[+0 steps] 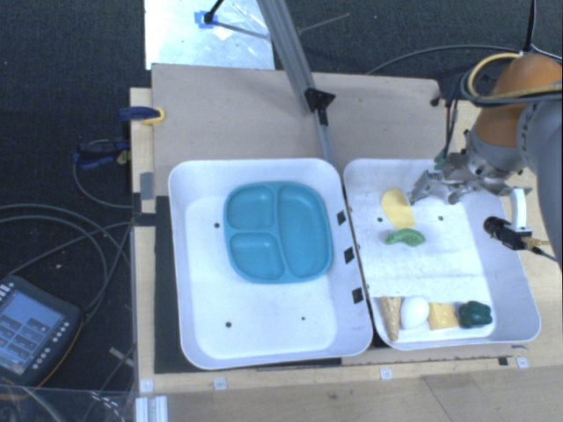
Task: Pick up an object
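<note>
My gripper (434, 192) hangs over the back of the right bin (506, 280), open, with nothing between its fingers. A yellow block (397, 207) lies just left of and below the left fingertip, close to it but apart. A small green curved piece (404, 236) lies a little nearer the front. Along the bin's front edge sit a tan cone (388, 316), a white egg (414, 311), a yellow wedge (443, 316) and a dark green lump (475, 314).
The left bin (198, 262) holds a blue divided plate (277, 231). A grey pole (290, 42) slants across the bench's back toward the gap between the bins. Cables and a handheld controller (31, 328) lie off the bench on the left.
</note>
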